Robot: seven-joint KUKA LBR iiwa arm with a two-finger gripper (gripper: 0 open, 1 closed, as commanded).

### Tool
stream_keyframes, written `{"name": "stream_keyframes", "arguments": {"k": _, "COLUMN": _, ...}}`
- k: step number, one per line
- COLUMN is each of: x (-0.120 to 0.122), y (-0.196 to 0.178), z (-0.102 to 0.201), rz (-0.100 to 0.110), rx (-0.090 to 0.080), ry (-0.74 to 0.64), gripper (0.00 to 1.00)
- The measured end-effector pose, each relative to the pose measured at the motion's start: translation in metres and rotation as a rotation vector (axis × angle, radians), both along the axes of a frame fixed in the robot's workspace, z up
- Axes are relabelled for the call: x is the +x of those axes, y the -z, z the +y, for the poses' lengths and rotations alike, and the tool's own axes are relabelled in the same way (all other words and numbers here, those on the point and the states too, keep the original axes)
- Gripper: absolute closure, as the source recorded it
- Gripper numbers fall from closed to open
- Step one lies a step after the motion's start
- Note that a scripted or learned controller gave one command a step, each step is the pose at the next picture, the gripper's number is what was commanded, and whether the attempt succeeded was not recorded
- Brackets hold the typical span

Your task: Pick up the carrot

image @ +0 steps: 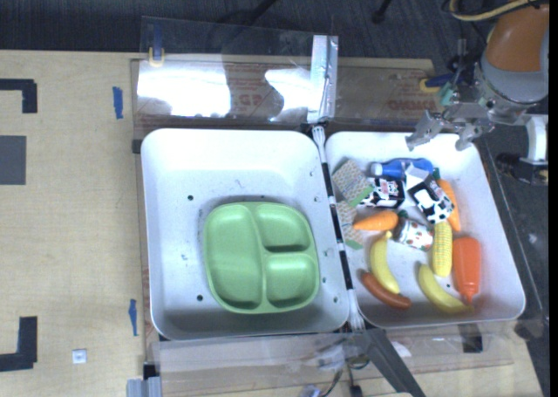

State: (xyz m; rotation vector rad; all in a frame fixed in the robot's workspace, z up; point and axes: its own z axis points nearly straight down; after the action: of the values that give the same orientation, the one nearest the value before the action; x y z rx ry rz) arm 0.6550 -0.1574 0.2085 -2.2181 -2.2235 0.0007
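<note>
The grey arm w/ orange band comes in from the right, and its two-finger gripper (443, 132) hangs above the back rim of the right shallow white bin (510, 295), near the back-right corner. The two fingers are spread apart w/ a clear gap between them, and nothing is between them.

The small orange plastic carrot (375, 222) lies on its side in the right bin, in the left-middle part, approx. in front of the gripper and well apart from it. It touches the top end of a yellow plastic banana (381, 266), which lies just in front of it. A black-and-white cow-pattern toy (386, 192) is just behind the carrot, and a blue object (403, 167) is behind that.

More to the right are a yellow corn cob (443, 247), a second yellow banana (438, 290) and a long orange-red plastic vegetable (467, 268), close to the right wall. A reddish sausage-shaped toy (384, 291) lies at the front, beside the first banana.

The left shallow white bin (170, 168) holds a green plastic tray w/ three compartments (260, 256), which sits flat.
</note>
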Motion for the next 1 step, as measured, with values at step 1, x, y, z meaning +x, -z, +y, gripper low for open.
{"name": "stream_keyframes", "arguments": {"k": 1, "x": -0.0559, "y": 0.0724, "z": -0.0411, "rz": -0.001, "rx": 0.0, "ry": -0.344, "gripper": 0.0}}
